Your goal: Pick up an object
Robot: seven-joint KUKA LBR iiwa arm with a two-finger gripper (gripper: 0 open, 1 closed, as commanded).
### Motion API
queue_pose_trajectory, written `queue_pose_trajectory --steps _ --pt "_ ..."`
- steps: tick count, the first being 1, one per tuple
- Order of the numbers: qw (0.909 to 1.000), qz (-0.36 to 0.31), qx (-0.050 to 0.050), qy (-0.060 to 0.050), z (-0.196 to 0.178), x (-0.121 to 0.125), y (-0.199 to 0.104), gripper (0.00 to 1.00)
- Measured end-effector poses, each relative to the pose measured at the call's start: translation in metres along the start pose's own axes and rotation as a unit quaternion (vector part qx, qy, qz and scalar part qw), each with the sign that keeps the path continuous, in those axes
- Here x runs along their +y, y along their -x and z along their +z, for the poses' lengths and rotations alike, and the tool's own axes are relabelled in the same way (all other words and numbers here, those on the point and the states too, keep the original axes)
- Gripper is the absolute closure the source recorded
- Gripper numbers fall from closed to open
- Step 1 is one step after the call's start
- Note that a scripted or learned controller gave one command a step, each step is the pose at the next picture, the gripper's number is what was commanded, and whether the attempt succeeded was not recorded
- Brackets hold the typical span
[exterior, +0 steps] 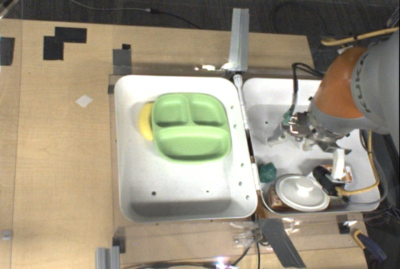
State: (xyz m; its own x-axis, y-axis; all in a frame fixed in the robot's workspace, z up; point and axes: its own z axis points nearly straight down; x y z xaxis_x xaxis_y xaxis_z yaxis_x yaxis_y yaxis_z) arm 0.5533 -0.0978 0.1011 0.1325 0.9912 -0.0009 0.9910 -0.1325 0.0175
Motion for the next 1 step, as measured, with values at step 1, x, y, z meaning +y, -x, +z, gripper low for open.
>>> queue_pose_trajectory --steps 1 --pt "1.0000 -0.001 0.000 0.002 -0.0111 0.0016 -0.0008 1.00"
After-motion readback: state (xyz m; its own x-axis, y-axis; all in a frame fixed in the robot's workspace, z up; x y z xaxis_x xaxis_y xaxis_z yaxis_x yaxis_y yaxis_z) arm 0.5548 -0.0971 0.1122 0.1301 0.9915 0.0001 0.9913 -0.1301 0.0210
